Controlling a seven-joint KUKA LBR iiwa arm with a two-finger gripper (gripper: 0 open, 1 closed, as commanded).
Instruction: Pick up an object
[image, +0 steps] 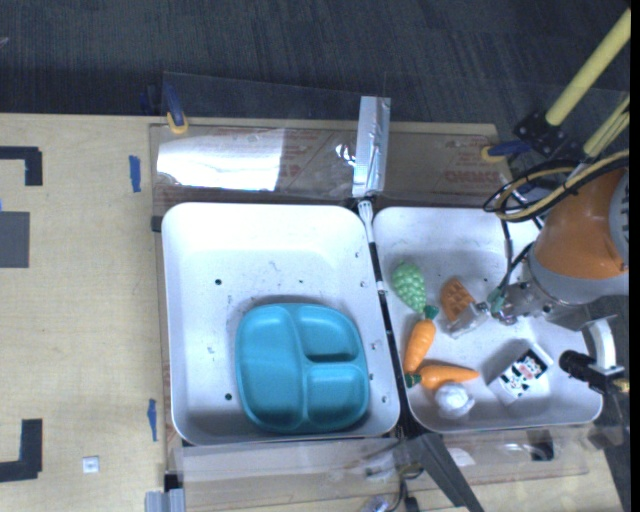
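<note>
Right bin (480, 225): near wall, a white ball (452, 399) and a black-and-white block (522, 373); beyond them two carrots (420, 342), then a green bumpy piece (408, 284). The pincer (478, 309) touches an orange-brown object (457, 299); its finger state cannot be determined. Left bin (260, 235): blue divided tray (300, 367).

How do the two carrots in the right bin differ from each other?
The upper carrot lies near-upright in the view, its green top toward the green bumpy toy; the lower carrot lies across, nearly level. The upper carrot sits against the bin's left wall; the lower carrot sits nearer the front, beside a white round thing. The upper one's green top is plain; the lower one's is hard to make out. Both are orange and of similar size.
</note>
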